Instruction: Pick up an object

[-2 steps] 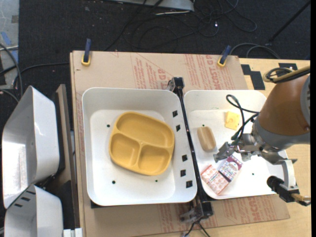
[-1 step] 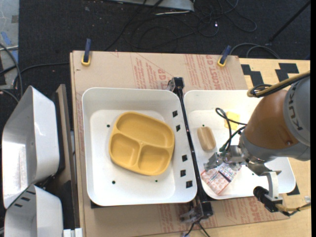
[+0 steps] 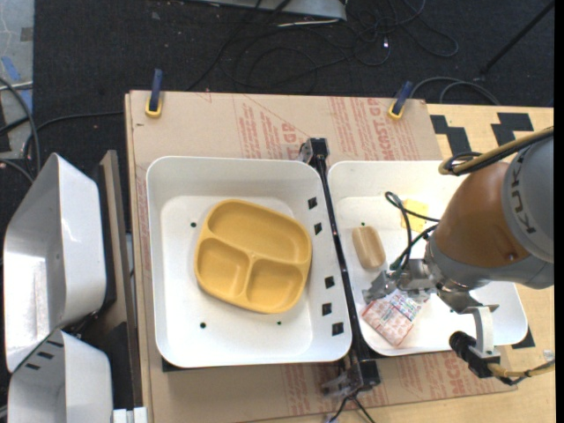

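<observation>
Fingers (image 3: 394,287) just above patterned packet (image 3: 393,316) in right bin (image 3: 348,176), grip state unclear.

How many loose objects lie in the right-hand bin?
3: a tan bread-like piece near the bin's left side, a yellow item behind it, a patterned packet at the front. The arm may hide more.

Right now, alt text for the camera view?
A grey arm with an orange band reaches over the right white bin, above a red-and-white patterned packet beside a tan oblong piece. The left white bin holds a yellow three-compartment plastic tray.
</observation>
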